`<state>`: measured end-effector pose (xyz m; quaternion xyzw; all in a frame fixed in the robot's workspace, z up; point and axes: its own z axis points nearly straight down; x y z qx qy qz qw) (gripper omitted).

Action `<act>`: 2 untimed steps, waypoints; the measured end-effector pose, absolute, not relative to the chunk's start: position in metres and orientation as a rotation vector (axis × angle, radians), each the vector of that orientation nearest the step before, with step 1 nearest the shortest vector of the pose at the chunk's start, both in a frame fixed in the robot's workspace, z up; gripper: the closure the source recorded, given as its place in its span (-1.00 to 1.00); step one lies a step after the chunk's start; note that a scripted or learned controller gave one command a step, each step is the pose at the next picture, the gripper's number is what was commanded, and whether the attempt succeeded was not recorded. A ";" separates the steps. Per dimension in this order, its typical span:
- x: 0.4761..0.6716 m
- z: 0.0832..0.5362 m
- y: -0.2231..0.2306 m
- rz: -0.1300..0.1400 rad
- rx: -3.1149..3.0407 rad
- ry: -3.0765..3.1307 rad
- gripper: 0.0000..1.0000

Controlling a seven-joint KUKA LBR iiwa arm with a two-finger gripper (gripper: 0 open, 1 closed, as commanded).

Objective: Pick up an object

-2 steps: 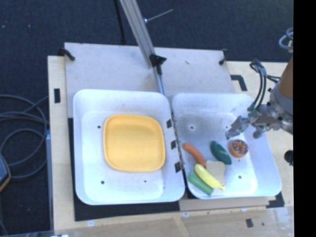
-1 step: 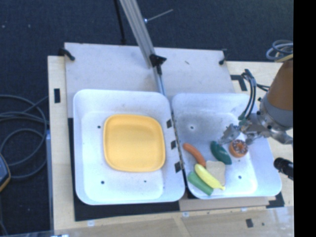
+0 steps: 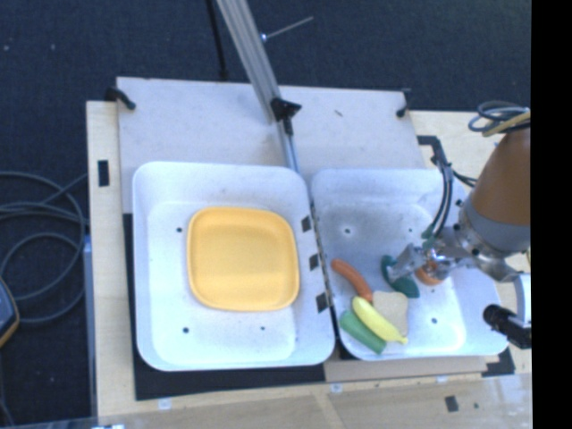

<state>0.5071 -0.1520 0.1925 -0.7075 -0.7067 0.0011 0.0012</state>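
The right bin point(image 3: 375, 195) holds a cluster of toy foods near its front. An orange carrot-like piece point(image 3: 351, 277) lies on a slant; in front of it are a yellow banana point(image 3: 379, 321), a green piece point(image 3: 361, 332) and a beige slice point(image 3: 391, 305). A dark teal object point(image 3: 399, 276) sits right beside the gripper point(image 3: 416, 263), which is low in the bin at the cluster's right edge. A small orange thing point(image 3: 431, 273) shows under the wrist. The arm point(image 3: 502, 195) comes in from the right.
The left bin point(image 3: 152, 239) carries a square yellow plate point(image 3: 242, 258) in its middle. A slanted metal rail point(image 3: 255, 52) runs from the top down to the gap between the bins. Cables lie at the far left and the upper right.
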 end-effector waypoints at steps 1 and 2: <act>0.508 0.130 -0.153 0.004 -2.220 -2.218 -1.00; 0.509 0.143 -0.154 -0.002 -2.225 -2.220 1.00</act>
